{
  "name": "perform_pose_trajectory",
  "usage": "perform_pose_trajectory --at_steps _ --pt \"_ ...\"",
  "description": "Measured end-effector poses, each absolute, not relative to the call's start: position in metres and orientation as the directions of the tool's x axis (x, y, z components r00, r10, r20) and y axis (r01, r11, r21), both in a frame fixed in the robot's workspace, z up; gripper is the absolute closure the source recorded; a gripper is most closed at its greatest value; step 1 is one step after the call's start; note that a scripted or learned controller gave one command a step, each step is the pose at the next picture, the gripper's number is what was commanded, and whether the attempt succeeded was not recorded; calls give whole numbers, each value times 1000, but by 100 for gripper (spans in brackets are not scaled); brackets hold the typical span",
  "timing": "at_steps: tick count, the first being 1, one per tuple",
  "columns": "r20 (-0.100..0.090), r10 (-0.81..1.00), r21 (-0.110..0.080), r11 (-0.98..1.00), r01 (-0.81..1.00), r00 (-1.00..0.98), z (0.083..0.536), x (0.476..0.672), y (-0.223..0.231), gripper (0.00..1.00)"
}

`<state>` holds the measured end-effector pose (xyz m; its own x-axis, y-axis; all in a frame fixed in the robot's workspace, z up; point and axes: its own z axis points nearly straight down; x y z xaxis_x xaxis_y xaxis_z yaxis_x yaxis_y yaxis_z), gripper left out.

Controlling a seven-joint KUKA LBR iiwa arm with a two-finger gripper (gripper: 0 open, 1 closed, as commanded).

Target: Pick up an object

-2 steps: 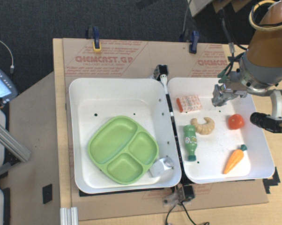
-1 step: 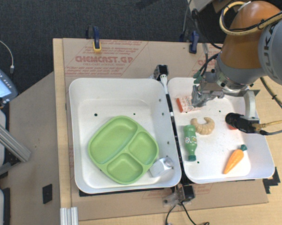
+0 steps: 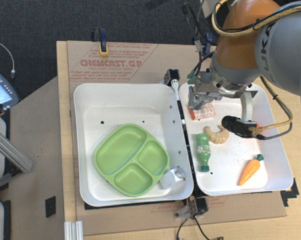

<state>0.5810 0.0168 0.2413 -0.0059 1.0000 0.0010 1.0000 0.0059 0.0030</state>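
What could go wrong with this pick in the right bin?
1. The gripper hangs close to the left wall of the right bin; it may clip the rim going down.
2. The red-and-white packet beneath it looks flat, so a grasp may slip off.
3. The tan toy and green bottle lie near the packet; they could get knocked.

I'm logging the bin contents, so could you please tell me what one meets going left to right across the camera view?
Green divided plate, small grey object, green bottle, tan curved piece, orange carrot. The red-and-white packet shares the bottle's column, so it is left out.
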Motion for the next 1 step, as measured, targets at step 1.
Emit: perform_pose_trajectory --at_steps 1 --pt "1 1000 2 6 1000 -6 226 594 67 100"
